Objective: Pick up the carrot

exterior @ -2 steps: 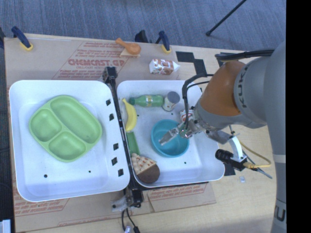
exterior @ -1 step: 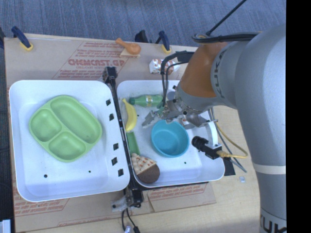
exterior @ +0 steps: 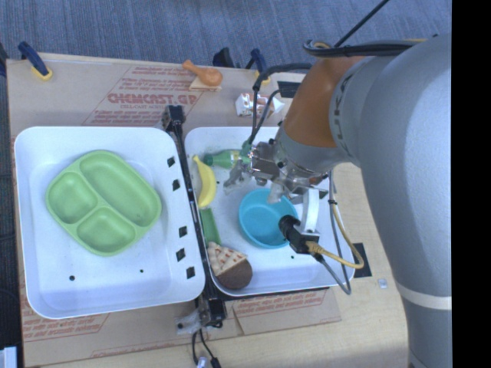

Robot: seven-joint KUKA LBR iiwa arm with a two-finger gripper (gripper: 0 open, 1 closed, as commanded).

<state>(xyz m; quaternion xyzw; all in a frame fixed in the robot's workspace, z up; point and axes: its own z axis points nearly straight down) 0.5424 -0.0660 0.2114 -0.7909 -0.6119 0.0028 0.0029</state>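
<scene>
The arm point(exterior: 383, 113) reaches in from the right over the right bin point(exterior: 322, 282), and its tool point(exterior: 244, 167) hangs low in the far part of that bin. The wrist hides much of it, so I cannot tell how far open it is or whether it has hold of anything. Just left of the tool lies a pale green piece point(exterior: 221, 158), and left of that a banana point(exterior: 205, 182) rests against the bin's left wall. A green stick point(exterior: 209, 225) lies nearer along the same wall, with a waffle cone point(exterior: 228, 265) at the near left corner. A blue bowl point(exterior: 265, 221) sits mid-bin, just near of the tool.

An orange piece, seemingly the carrot point(exterior: 203, 73), lies outside both bins on the cardboard point(exterior: 138, 98) at the table's point(exterior: 376, 297) far edge, well apart from the tool.

The left bin point(exterior: 38, 282) holds a green divided plate point(exterior: 103, 202).
</scene>
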